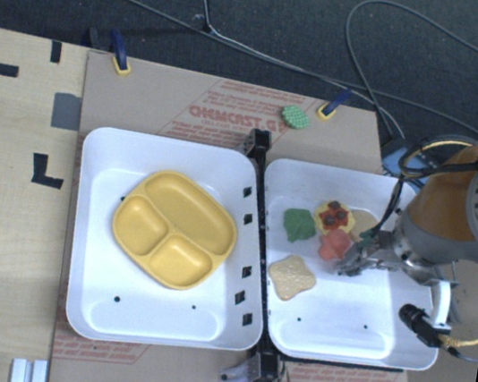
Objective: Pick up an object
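You'll find the gripper (357, 258) down in the right bin (333, 333), just right of the pink piece (334, 244), but you cannot tell how its tool stands. Green piece (299, 224) lies left of the pink one, beige slice (291, 277) below-left.
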Robot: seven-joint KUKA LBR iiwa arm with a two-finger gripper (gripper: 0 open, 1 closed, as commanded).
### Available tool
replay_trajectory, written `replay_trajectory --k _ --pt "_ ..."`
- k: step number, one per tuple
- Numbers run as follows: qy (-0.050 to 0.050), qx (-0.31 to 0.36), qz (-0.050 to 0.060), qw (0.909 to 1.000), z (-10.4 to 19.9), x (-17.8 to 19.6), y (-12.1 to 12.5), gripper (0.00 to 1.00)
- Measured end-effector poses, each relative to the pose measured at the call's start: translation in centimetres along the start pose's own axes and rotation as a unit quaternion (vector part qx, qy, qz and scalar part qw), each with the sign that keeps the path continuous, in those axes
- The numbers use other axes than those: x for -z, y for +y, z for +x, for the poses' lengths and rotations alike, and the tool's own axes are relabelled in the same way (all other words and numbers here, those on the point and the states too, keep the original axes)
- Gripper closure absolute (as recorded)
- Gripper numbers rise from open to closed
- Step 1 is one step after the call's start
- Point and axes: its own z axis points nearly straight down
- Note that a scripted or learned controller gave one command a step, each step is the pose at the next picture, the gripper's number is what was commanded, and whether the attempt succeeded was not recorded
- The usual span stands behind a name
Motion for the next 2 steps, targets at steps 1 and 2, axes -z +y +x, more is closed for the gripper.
replay_trajectory --k 1,2 --pt "-0.001 -0.001 -0.003 1.0000 -0.7 5.9 0.6 1.00" --pt "-0.001 0.000 -0.004 1.0000 -0.2 12.0 0.2 1.00"
